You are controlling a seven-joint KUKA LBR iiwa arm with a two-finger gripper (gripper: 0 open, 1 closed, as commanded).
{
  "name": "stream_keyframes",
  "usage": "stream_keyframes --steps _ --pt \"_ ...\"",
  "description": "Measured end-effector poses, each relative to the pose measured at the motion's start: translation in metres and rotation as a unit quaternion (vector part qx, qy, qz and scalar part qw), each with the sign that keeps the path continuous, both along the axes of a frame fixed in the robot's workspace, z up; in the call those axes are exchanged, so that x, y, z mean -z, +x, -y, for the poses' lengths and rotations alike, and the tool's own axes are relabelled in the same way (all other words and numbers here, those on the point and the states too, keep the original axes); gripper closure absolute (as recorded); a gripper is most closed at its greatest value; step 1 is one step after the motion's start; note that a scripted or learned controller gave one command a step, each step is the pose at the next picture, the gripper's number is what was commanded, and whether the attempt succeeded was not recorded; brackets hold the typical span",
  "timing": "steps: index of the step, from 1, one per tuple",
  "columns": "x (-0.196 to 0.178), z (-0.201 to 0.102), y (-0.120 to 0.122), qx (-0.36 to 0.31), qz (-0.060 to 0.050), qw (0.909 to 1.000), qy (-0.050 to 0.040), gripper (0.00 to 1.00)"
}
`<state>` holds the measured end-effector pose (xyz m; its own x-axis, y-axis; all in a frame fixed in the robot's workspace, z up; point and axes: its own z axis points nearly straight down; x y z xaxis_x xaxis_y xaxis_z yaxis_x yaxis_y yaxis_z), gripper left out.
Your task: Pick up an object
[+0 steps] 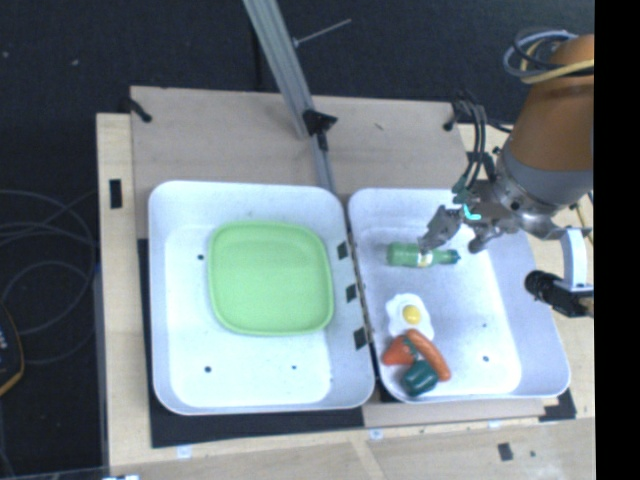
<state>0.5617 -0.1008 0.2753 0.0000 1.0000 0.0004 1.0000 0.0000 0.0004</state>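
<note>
A small green bottle-like object [418,257] lies on its side at the upper left of the right bin [520,348]. My gripper [455,242] hangs over its right end, open, with one dark finger [436,230] reaching down toward the bottle and the other off to the right. Nothing sits between the fingers. A toy fried egg [408,314] lies below the bottle. At the bin's front left corner sit an orange sausage-like piece [422,347], a red piece [396,353] and a dark green piece [421,376].
The left bin [180,368] holds a light green square plate [271,277]. A grey metal pole [285,58] slants up from the divider between the bins. A black fitting [555,291] juts in at the right bin's right edge.
</note>
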Motion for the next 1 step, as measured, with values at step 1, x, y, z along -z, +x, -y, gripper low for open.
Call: stream_keyframes --steps 1 --pt "-0.0001 0.0 0.0002 0.0 0.0 1.0 -0.0001 0.0"
